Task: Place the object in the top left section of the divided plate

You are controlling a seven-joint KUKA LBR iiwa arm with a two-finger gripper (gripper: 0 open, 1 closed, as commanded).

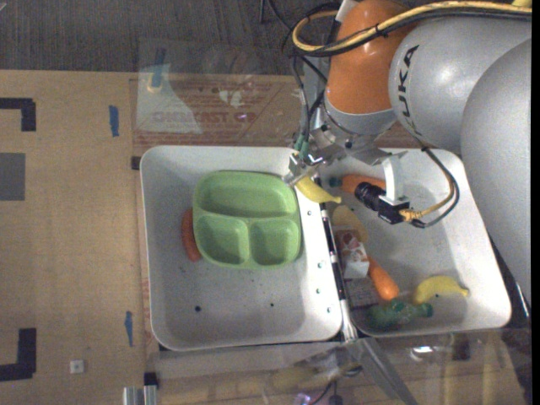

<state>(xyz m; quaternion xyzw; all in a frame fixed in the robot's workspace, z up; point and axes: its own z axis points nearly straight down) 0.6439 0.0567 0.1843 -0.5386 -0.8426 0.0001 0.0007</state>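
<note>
Grey arm (456, 83) hangs above yellow banana (317, 192), beside green plate (246, 219)

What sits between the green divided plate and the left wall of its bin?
In the camera view, an orange carrot-like piece lies there, against the green divided plate on its left side; bare floor runs from it to the bin wall.

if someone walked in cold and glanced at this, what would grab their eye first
Probably the big grey arm with its orange band filling the upper right, its tool down at the divide between the two bins beside a yellow banana. Next, the bright green divided plate in the left bin, with an orange sausage-shaped piece against its left edge. The right bin holds a scatter of toy food, including a carrot.
</note>
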